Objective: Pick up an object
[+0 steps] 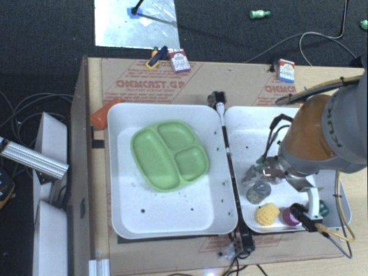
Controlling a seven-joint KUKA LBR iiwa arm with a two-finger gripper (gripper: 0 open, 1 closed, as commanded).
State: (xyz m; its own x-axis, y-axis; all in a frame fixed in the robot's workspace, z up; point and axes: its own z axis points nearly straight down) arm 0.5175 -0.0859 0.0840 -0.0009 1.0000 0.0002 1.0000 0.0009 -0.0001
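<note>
We cannot tell how the gripper [257, 176] is set. Just below it lies a small grey round can [258, 192], probably light, stiff and slippery; we would pinch across its curved sides.

I see a dark floor [46, 33] around my bench [195, 79], which is topped with printed brown cardboard. A shiny metal sheet [135, 16] lies on the floor beyond it, cables [322, 39] trail at upper right, and a white frame [49, 211] stands left.
</note>
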